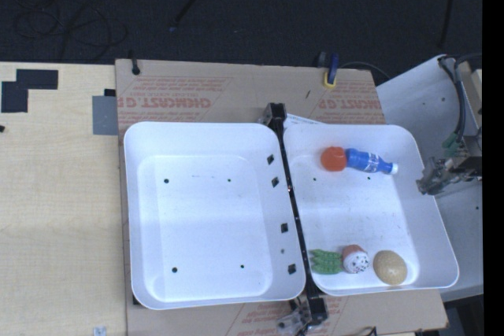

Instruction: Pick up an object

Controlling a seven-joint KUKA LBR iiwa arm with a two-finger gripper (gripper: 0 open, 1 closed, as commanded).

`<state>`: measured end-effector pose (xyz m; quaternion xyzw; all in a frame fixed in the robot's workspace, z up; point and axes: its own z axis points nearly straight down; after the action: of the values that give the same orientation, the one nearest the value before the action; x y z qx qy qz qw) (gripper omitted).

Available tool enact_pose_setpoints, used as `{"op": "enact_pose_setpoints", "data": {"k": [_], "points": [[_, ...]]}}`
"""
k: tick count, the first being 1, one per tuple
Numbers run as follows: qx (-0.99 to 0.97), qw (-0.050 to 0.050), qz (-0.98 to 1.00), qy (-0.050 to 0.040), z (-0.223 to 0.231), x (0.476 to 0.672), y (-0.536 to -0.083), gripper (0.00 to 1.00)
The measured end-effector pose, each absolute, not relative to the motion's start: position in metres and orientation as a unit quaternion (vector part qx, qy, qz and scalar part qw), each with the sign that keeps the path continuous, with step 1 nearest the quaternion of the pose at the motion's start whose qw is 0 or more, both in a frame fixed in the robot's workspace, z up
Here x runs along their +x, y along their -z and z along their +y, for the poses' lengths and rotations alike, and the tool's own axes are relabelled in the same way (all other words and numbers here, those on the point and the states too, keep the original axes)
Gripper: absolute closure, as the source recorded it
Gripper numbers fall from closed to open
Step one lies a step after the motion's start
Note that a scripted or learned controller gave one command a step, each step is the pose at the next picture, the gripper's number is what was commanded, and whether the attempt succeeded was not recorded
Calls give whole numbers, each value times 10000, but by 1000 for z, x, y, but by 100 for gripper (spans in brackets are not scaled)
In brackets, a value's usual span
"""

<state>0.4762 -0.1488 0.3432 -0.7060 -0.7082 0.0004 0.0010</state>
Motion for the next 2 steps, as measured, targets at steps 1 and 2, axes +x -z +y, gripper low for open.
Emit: {"op": "enact_pose_setpoints", "data": {"k": [1,2], "points": [[-7057,0,-7085,3,-118,476,-364,100],[-7090,-1,-7052,-13,-188,475,-358,100]]}}
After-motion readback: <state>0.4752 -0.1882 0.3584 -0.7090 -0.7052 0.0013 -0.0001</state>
